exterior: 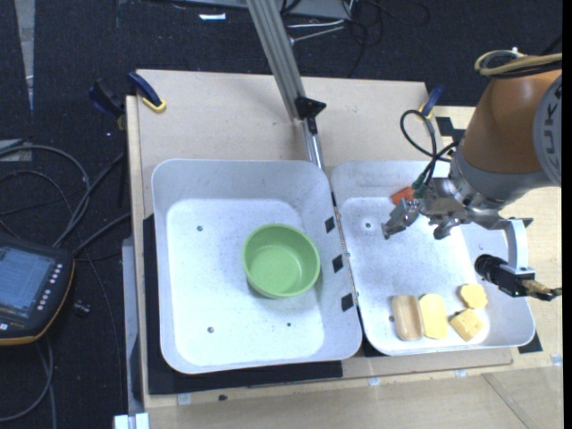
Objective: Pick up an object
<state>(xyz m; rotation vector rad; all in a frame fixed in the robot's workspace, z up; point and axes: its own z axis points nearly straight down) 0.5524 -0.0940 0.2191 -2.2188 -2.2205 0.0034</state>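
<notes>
Your claw (pixel 416 222) hangs open and holds nothing, over the right bin (pixel 375 181), the arm (pixel 514 132) reaching in from the right. Four yellow food pieces (pixel 435 315) lie at that bin's near edge. One green bowl (pixel 281 260) sits in the left bin (pixel 192 329).

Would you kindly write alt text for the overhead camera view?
A grey robot arm's gripper hovers over the right shallow white bin, where four yellow and tan foam blocks lie at the near edge. A round green plastic bowl sits in the left shallow white bin.
</notes>
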